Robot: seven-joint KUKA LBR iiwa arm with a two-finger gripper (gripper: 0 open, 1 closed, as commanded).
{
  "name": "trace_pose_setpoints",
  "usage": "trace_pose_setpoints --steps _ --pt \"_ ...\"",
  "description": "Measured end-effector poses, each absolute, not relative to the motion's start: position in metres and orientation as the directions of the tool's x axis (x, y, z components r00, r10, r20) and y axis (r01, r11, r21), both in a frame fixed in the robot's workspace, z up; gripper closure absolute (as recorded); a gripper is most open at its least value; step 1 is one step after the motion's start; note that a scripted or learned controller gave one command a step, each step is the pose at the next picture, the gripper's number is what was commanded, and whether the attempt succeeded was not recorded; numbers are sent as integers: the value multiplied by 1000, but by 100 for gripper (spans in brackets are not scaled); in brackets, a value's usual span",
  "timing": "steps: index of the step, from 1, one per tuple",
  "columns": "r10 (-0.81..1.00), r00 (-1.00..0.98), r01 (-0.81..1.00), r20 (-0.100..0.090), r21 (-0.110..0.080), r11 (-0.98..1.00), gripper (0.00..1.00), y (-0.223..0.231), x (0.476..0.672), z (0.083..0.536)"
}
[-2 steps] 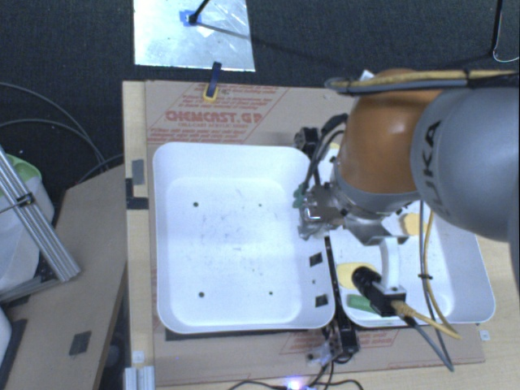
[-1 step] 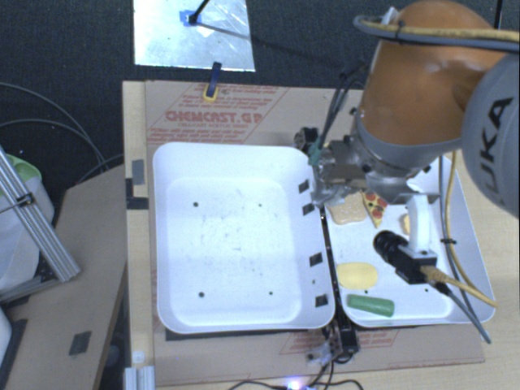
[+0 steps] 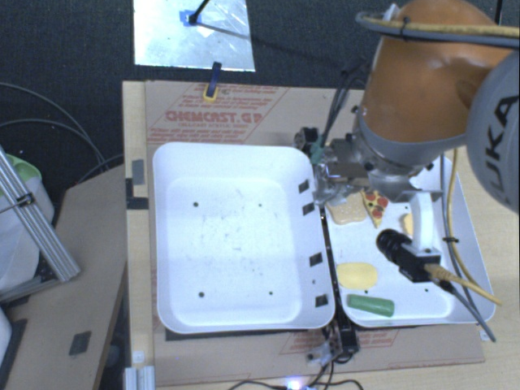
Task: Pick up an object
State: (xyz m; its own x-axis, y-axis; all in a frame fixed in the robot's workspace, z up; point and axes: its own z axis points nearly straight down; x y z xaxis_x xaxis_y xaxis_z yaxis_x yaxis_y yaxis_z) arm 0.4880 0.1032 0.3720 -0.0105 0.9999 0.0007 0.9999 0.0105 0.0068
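Arm over right bin. Tool at bin's upper-left corner; finger state cannot be determined. Candidate objects: tan slice and pizza piece just below tool; yellow disc and green cylinder further toward near edge, cylinder's long axis left-right.

Single fixed camera above bench, slanted down on both bins.

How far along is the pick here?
Nothing looks picked yet. The arm hangs over the right bin, its gripper hidden beneath the wrist. A yellow piece, a green piece and a pizza slice lie in that bin. The grasp and lift remain.
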Motion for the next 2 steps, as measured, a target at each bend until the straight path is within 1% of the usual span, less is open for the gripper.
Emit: trace_pose_setpoints --steps 1,2 --pt "1000 0 1000 -3 -13 0 100 102 529 175" --pt "1000 5 1000 -2 0 -5 100 39 537 184"
